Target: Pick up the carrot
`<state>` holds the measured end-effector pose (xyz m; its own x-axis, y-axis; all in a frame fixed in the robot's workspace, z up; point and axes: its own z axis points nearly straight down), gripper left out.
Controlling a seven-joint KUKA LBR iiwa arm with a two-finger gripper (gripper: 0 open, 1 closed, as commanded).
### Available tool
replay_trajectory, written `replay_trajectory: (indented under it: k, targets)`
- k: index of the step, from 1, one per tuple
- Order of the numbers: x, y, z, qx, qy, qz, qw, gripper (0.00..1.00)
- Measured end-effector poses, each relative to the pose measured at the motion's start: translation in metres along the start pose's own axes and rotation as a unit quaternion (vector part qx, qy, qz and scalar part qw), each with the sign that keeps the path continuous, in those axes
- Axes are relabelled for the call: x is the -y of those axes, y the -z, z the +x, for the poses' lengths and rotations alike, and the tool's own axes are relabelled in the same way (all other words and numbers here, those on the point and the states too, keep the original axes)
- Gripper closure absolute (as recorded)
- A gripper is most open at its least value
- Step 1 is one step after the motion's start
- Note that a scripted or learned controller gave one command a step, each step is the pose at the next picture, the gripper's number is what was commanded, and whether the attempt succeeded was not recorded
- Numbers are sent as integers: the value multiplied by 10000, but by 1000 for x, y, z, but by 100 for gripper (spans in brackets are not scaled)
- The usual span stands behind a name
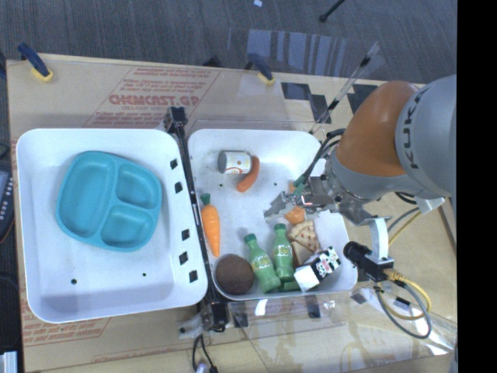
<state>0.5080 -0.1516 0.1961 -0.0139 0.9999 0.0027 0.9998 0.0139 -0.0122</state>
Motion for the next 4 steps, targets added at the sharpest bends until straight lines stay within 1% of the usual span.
replay_trajectory:
  k: [1,2,3,4]
  targets:
    - [-64,-102,-19,16,184,13,9998,0]
    - [-68,-50,-60,24,1463,-27,9892,0]
    - [-91,-102,-59,18,1740,-37,9847,0]
    - [-92,-95,-59,10,1771,0,9842,100]
